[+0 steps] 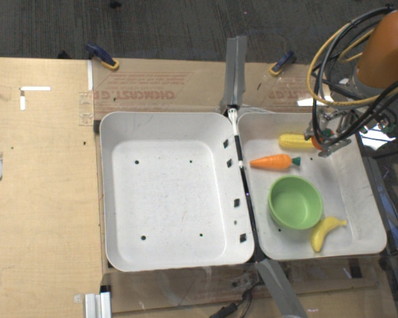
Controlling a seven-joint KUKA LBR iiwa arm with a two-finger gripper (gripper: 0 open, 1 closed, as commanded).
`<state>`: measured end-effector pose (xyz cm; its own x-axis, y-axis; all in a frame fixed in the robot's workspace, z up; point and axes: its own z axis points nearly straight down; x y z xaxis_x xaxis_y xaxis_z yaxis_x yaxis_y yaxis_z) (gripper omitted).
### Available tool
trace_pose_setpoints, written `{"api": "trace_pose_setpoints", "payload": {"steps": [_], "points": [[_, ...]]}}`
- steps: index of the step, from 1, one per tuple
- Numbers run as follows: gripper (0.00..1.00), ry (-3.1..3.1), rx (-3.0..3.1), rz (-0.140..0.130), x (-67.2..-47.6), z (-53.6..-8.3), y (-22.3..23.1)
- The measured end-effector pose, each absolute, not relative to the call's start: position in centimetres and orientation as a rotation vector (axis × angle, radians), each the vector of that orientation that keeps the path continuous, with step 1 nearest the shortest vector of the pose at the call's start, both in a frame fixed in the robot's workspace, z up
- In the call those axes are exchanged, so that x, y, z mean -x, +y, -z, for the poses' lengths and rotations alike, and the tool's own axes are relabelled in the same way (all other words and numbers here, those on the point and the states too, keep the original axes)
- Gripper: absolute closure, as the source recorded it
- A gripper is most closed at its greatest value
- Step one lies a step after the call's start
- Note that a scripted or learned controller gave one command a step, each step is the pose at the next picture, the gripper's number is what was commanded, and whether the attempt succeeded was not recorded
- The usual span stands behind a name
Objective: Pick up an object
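Here the gripper (pixel 324 140) hung over the right bin (pixel 368 197), touching the corn cob's (pixel 296 141) end. Its jaws' state was unclear.

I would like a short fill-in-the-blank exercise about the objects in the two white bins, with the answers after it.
1. The green bowl lies in the ____ bin as the camera sees it.
2. The toy carrot lies between the bowl and the ____.
3. The fruit nearest the right bin's front edge is a ____.
4. The pincer is at the corn's ____ end.

Missing words: right; corn cob; banana; right
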<state>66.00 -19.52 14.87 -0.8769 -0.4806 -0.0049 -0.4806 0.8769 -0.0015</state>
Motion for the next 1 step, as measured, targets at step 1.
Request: {"api": "trace_pose_setpoints", "payload": {"steps": [1], "points": [[1.0, 2.72, 1.559, 0.002, -63.95, -16.94, -16.96]]}}
